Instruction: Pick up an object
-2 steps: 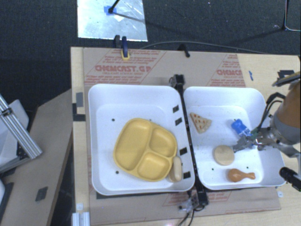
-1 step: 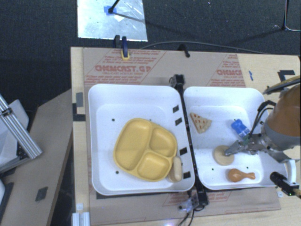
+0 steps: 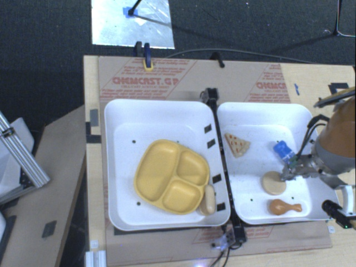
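Surroundings: dark carpet is lying around a wooden surface (image 3: 183,74) covered with brown cardboard printed in red letters; a shiny metal sheet (image 3: 132,14) is lying on the floor beyond it.
Clamp: a blue and yellow clamp (image 3: 147,55) is sitting on the far edge of the cardboard.
Left bin: the left bin (image 3: 119,121) is holding a yellow divided tray (image 3: 172,176), lying tilted in its middle.
Pale piece: a small beige oval thing (image 3: 208,199) is resting just beside the tray's near right corner, touching it.
Right bin: the right bin (image 3: 261,115) is standing right beside the left one, their rims meeting along a black strip.
Wedge: a tan triangular slice (image 3: 237,144) is lying in the far left part of the right bin.
Blue piece: a small blue block (image 3: 282,149) is lying near the bin's middle right, just beyond the hand.
Disc: a round beige disc (image 3: 273,183) is lying on the bin floor, just left of the hand and touching or nearly touching it.
Drumstick: an orange-brown drumstick (image 3: 286,207) is lying near the front wall of the right bin, apart from the disc.
Arm: the arm (image 3: 339,143) is reaching in from the right, low over the right bin.
Hand: the hand (image 3: 289,171) is sitting down at the bin floor between the blue block and the disc; whether it is open or closed cannot be told, and nothing is visibly gripped.
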Available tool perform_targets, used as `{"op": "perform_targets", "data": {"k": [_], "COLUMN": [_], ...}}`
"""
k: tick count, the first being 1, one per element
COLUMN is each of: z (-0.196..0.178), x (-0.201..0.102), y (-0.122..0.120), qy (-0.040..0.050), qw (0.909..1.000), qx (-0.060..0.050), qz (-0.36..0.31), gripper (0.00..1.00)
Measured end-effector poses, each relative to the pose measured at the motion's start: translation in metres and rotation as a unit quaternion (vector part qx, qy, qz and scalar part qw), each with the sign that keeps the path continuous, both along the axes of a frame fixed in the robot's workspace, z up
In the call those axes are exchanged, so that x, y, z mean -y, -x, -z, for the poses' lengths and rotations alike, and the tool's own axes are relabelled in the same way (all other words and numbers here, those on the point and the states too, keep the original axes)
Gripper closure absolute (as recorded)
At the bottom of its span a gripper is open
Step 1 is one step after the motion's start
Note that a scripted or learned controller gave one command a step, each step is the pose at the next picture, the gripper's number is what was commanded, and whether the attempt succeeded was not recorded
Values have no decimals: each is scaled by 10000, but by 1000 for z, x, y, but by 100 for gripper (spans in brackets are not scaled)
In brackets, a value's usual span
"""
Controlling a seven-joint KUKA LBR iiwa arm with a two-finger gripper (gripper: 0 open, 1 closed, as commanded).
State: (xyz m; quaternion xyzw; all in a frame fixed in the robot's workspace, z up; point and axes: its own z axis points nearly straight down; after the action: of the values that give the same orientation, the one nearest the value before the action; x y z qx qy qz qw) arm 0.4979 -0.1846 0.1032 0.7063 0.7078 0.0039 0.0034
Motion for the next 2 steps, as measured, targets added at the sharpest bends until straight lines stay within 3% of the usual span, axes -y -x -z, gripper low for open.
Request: {"op": "perform_targets", "data": {"k": [2], "z": [-113], "x": [0], "y": [-13], "qy": [18], "qw": [10000], "qx": [-15], "qz": [-10], "gripper": [100]}}
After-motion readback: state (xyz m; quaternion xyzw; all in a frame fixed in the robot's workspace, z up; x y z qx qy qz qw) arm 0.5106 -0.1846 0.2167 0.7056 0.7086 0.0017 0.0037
